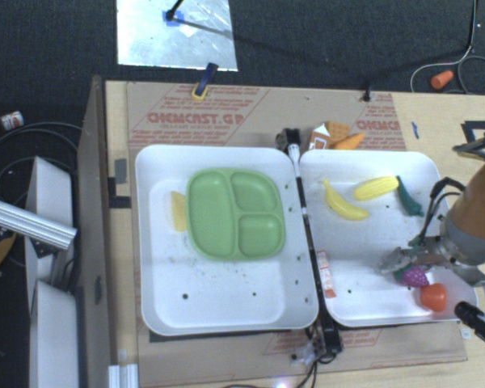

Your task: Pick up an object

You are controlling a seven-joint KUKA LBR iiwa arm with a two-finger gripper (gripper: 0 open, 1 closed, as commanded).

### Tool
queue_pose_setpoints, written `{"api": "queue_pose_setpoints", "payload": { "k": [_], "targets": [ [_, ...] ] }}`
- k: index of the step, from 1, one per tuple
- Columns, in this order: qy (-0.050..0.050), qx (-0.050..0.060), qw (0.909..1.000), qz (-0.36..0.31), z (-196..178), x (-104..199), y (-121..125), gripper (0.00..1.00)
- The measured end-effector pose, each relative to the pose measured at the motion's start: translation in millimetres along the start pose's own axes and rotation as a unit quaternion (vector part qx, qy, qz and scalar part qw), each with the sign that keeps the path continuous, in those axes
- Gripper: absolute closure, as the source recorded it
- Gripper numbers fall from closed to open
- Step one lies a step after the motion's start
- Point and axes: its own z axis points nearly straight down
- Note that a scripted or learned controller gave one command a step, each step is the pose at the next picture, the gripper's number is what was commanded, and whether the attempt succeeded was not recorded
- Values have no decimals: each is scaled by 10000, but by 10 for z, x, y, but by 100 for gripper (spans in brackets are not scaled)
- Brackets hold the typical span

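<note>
Camera view: the grey arm with its orange band reaches in low from the right, its two-finger gripper [400,263] down in the right white bin [364,233], jaws spread, holding nothing. Just beside the fingertips lies a small purple grape-bunch toy [415,277], touching a red-orange tomato toy [433,297].

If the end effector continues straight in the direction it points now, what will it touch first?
The end effector points left across the right bin. Its way looks free until the divider between the bins; the grapes lie just beside its line. Depth is unclear.
</note>
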Motion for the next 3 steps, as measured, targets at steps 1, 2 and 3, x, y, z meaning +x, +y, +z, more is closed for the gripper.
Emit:
{"api": "queue_pose_setpoints", "payload": {
  "k": [1,2,3],
  "targets": [
    [-11,-37,10000,-18,-115,17,32,100],
    [-25,-53,10000,-33,-975,-85,277,100],
    [-8,-16,10000,-21,-925,-76,255,0]
  ]
}}
